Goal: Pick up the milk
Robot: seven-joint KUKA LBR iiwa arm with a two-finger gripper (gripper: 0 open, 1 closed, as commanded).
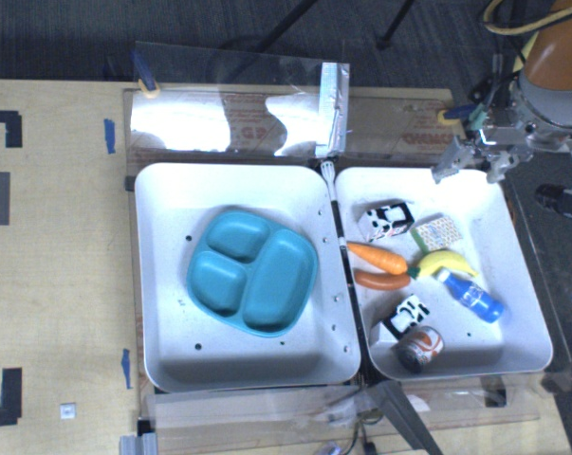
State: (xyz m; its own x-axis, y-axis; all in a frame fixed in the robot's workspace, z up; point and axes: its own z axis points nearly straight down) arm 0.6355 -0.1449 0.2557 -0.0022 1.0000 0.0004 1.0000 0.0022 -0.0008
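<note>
Wooden bench [48,282] bearing two shallow white bins side by side. Left bin [162,197]: a blue divided plate [252,271]. Right bin [523,282]: two cow-patterned milk cartons, one near the far rim [389,220], one toward the near rim [408,317], with a carrot [377,255], banana [443,263] and blue bottle [470,296] between them. Gripper [480,159] hovers over the far right corner, clear of both cartons; its opening cannot be judged.

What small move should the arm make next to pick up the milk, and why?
Probably move the hand forward and left over the right bin, then lower toward the cow-patterned milk carton. The hand sits at the bin's far right corner, apart from the carton, which lies near the far edge beside the carrot.
</note>
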